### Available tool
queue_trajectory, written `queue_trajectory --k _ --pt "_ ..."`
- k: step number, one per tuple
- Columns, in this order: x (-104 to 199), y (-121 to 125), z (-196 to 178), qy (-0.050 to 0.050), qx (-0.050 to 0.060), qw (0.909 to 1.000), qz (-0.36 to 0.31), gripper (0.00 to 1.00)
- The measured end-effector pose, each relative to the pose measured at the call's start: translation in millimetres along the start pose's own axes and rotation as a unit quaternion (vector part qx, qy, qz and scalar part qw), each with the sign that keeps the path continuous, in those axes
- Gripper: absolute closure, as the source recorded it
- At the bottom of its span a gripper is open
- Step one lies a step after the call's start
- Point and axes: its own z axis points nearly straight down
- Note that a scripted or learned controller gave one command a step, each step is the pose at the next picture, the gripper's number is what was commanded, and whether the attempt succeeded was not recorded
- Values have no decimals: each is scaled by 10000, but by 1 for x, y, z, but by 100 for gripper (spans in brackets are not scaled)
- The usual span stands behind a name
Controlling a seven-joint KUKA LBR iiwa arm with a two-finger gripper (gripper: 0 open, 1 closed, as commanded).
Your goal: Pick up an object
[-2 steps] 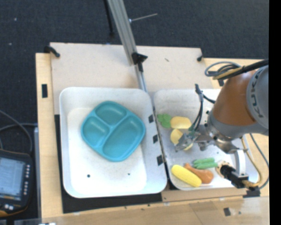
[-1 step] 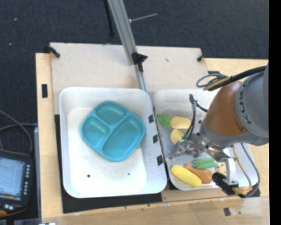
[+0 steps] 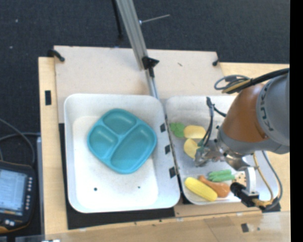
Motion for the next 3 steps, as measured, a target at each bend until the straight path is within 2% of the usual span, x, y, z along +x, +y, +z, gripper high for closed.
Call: queue_trajectory --k 1,3 --pt "3 4 -63 -12 -16 10000 -45 100" --pt "-3 7 -135 -9 -3 10000 -48 100"
